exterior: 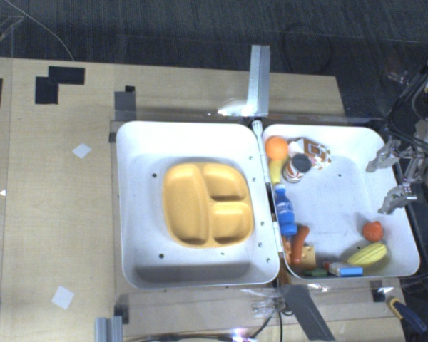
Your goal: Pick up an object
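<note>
My gripper [379, 187] hangs over the right edge of the right bin [342, 184], open, with nothing between its fingers. Below it in that bin lie a small red tomato [372, 231] and a yellow banana [367, 254]. Along the bin's left wall sit an orange ball [276, 148], a blue bottle [284, 212] and an orange-red piece [299, 238]. A white and brown item with a dark round part [304, 160] rests near the back left corner. A small blue block [351, 271] lies at the front wall.
The left bin [139, 191] holds a yellow divided tray [205, 204]. A metal post [260, 80] stands behind the seam between the bins. Bare white floor lies in the middle of the right bin.
</note>
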### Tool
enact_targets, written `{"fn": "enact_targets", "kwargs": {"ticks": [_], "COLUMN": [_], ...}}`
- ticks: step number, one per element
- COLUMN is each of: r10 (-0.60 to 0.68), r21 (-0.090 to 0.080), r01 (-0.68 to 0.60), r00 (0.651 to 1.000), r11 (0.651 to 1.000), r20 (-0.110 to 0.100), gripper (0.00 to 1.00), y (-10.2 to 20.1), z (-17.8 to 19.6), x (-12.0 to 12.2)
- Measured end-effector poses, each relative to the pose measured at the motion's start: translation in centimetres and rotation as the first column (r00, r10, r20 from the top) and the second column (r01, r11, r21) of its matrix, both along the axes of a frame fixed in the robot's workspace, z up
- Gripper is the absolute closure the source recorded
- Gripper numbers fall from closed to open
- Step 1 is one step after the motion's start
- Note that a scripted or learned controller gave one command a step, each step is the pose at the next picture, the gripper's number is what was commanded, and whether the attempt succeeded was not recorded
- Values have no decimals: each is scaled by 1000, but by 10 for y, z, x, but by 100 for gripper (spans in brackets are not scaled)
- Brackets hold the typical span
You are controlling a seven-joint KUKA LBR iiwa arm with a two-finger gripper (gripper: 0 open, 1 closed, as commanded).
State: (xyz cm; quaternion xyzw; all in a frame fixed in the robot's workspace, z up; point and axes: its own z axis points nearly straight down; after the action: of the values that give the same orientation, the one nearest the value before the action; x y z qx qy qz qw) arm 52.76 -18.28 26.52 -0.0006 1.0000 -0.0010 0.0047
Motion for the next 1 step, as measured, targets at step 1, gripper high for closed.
{"fn": "enact_targets", "kwargs": {"ticks": [1], "r10": [91], "r21": [3], "r01": [-91], "r00": [996], "r11": [996], "r20": [-10], "gripper": [0], "y": [-23], "z": [-107], "x": [-28]}}
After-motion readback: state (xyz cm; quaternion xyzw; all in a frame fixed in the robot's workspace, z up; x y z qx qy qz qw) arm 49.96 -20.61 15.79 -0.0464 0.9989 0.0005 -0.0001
